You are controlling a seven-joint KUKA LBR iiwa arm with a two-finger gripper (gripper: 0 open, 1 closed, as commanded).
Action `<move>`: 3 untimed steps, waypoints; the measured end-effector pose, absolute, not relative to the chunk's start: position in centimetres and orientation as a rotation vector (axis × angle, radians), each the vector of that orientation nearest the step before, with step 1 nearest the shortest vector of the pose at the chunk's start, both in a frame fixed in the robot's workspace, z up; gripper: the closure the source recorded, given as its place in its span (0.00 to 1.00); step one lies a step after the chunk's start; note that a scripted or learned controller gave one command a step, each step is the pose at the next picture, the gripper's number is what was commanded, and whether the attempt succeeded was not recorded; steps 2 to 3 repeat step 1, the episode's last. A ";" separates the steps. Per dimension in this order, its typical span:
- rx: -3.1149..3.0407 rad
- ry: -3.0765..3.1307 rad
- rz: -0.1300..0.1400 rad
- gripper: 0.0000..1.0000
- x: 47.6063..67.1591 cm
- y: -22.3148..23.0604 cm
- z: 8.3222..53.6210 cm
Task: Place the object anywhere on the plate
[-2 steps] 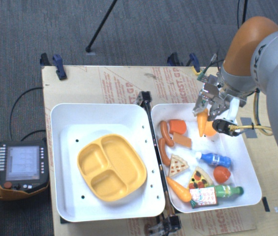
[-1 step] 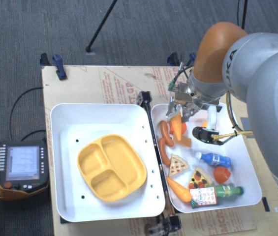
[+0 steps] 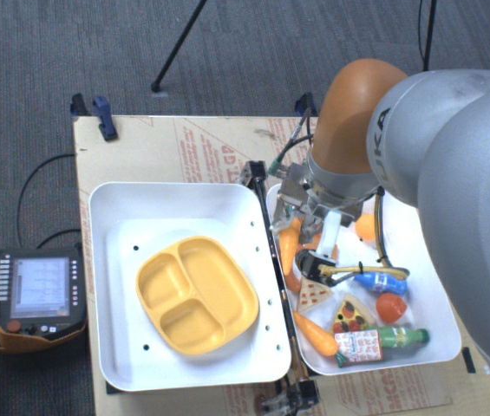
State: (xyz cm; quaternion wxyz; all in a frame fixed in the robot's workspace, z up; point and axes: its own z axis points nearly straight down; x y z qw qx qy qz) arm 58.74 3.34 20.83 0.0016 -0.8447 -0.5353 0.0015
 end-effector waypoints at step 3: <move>-2.652 -1.678 0.004 0.00 58.7 3.3 20.8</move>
